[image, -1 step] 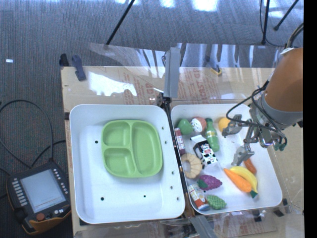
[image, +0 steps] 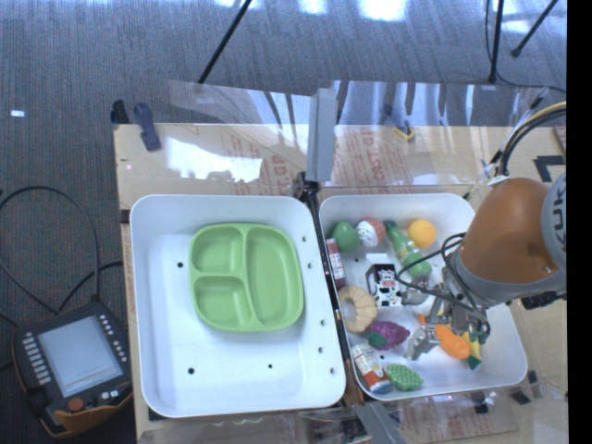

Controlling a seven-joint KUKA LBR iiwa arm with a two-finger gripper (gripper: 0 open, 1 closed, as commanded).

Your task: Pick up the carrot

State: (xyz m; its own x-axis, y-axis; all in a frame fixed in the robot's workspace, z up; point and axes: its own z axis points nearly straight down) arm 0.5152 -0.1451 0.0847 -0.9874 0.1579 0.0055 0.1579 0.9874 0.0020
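- The carrot point(image: 453, 342) lies in the right bin point(image: 504, 363), near its front right corner, orange with a green end toward the right.
- The gripper point(image: 442, 333) is low over the carrot, its metal fingers seeming to stand on both sides of the carrot's left part; whether the jaws are apart or clamped on the carrot cannot be told from this view, since the wrist covers much of them.
- For a good grasp, the jaws should probably close across the carrot's thick middle, not at the thin end, where it could slip out.
- The purple toy point(image: 389, 332) and the green knobbly toy point(image: 403, 376) lie just beside on the left; a finger that catches one of them could push the carrot aside.
- The lift should likely go straight up and slowly, clear of the bin wall.
- The green plate point(image: 247, 277) in the left bin point(image: 153, 294) is well apart and plays no part.
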